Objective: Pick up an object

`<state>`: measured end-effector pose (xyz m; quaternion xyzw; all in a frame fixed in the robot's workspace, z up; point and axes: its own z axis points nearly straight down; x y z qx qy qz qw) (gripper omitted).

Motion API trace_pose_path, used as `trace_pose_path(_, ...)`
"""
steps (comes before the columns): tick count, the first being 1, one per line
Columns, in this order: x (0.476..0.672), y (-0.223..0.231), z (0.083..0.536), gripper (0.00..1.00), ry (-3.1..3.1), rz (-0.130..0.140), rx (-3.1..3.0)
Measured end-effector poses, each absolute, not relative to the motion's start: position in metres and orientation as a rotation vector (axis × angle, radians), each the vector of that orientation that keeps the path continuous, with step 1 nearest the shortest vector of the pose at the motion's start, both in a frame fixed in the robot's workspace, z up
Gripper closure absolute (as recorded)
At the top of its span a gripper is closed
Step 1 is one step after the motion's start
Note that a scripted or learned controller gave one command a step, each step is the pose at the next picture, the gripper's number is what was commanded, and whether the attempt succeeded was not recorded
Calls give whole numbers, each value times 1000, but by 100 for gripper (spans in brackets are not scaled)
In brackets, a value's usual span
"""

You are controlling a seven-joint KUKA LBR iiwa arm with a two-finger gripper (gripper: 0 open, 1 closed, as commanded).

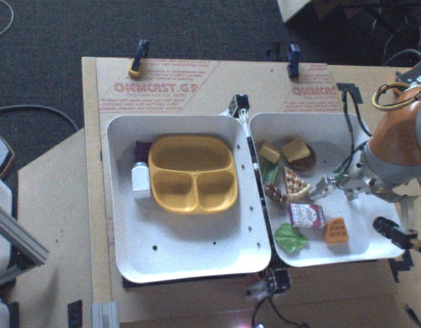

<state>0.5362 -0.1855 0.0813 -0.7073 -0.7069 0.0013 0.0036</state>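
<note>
pink carton (307,215) unlifted in right bin (320,123); pincer (331,183) near (spread: cannot tell); approach step, next descend, close.

Grey KUKA arm with broad orange band (396,137) above the wrist, rounded and glossy, bright highlight along its upper edge. Below the band, grey-silver wrist housing (376,171), paler than the band, with small metal fittings at its left end. Thin black cable (352,118) looped up from the wrist, ending in a dark connector near the top. Yellowish ring-shaped cable loop (394,96) above the orange band. Black cylindrical fitting (394,231) under the wrist, matte. Jaws small, metallic, too blurred for detail.
</note>
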Motion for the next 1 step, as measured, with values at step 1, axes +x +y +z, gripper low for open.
trace_pose_path(1,538,-187,95,100,-2221,-1,-2224)
